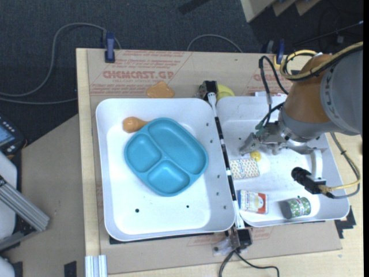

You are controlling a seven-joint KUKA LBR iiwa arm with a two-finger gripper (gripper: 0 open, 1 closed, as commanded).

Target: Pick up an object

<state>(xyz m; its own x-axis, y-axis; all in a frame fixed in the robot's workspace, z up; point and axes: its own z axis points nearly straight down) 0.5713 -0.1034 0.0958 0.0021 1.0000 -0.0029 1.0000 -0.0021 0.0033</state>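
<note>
My gripper (251, 146) hangs low over the left part of the right bin (334, 212), with the grey arm and its orange band behind it to the right. Just below its tip lies a small yellow piece (255, 154), and below that a white dotted packet (244, 167). I cannot tell whether the gripper touches the yellow piece. A red and white carton (252, 201) lies at the bin's front left. A green can (297, 207) lies on its side at the front right.
The left bin (115, 212) holds a blue divided plate (166, 155) and an orange drumstick-shaped toy (134, 123) at its back left. Behind the bins on the bench sit an orange lump (159, 89) and a yellow object (224, 91).
</note>
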